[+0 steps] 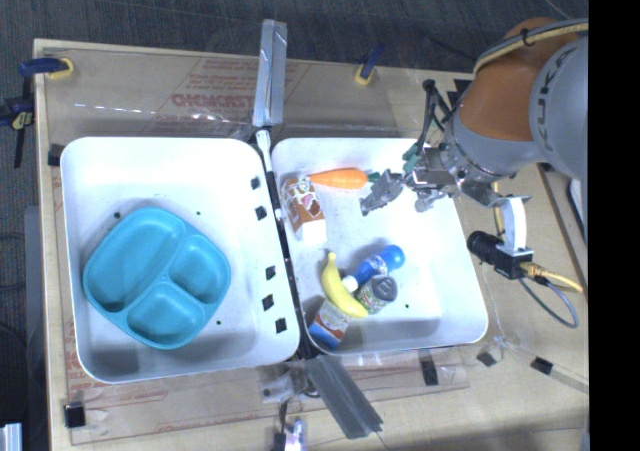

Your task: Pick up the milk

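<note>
Gripper [402,191] over right bin [455,311], fingers apart, holding nothing.
Milk carton [302,203] lies near divider, beside carrot [338,178]; gripper well apart.

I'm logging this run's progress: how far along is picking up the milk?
Nothing looks done yet: the milk carton lies in the right bin by the divider, untouched. In hand: the gripper hangs open above the bin's far side near the carrot, holding nothing. Left: moving over the carton, grasping and lifting it.
</note>
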Robot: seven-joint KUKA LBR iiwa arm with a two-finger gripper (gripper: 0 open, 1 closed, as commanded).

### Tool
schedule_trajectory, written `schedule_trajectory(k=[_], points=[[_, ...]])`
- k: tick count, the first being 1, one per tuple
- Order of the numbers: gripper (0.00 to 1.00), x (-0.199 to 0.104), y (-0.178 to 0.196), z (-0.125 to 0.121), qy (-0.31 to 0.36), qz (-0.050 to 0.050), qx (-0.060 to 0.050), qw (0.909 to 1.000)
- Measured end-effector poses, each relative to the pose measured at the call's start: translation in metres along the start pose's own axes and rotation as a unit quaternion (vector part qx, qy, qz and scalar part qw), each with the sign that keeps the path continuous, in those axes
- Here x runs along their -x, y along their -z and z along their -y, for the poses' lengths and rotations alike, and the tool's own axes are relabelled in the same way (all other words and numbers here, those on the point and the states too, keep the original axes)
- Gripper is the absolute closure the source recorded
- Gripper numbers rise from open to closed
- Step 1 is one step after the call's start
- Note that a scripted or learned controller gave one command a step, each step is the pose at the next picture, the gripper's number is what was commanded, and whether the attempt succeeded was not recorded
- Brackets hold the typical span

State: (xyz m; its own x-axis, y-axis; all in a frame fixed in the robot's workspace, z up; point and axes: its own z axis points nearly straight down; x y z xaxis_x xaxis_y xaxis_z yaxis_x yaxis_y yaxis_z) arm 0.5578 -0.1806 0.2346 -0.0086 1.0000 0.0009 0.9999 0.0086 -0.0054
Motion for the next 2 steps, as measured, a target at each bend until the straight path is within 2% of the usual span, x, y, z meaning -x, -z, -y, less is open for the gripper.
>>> schedule_trajectory(k=[1, 2], points=[[0.00, 0.010, 0.020, 0.003, 0.000, 0.000, 0.001, 1.0000], [0.00, -0.061, -0.044, -0.034, 0.121, 0.000, 0.000, 0.9926]])
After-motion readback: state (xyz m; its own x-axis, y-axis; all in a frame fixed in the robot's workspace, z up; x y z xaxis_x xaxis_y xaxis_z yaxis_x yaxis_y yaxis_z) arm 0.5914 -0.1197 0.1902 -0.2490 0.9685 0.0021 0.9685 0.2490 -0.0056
